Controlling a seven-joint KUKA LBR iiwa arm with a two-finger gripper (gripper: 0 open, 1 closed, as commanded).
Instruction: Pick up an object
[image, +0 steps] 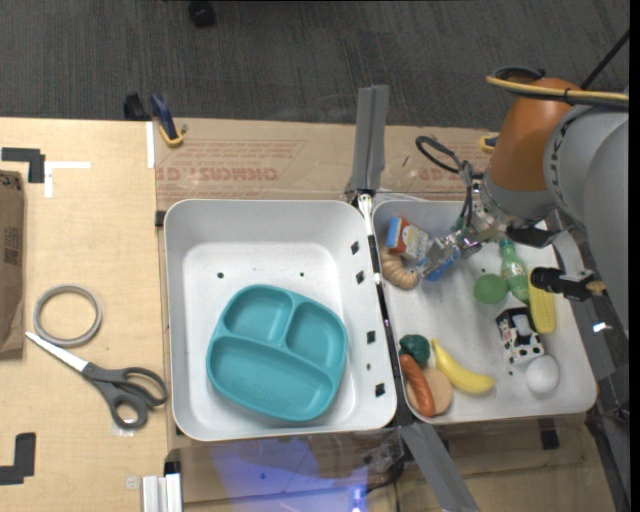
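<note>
My gripper (458, 243) hangs low in the back of the right bin (570, 400), under the grey wrist with its orange band (525, 140). Its tip sits right at a blue and silver packet (436, 262); I cannot tell whether they touch. Left of the packet lie a small red and white carton (398, 235) and a tan pastry-like piece (400, 273). Further right are a green bottle (512, 262), a green round piece (490, 289) and a yellow corn cob (541, 308). A banana (463, 370) lies near the front.
A cow-patterned carton (520, 338), a white egg (541, 376), a green pepper (414, 348) and an orange-red carrot (420, 388) also lie in the right bin. The left bin (200, 240) holds a teal divided plate (277, 352). Scissors (110, 378) and a tape roll (67, 314) lie on the bench.
</note>
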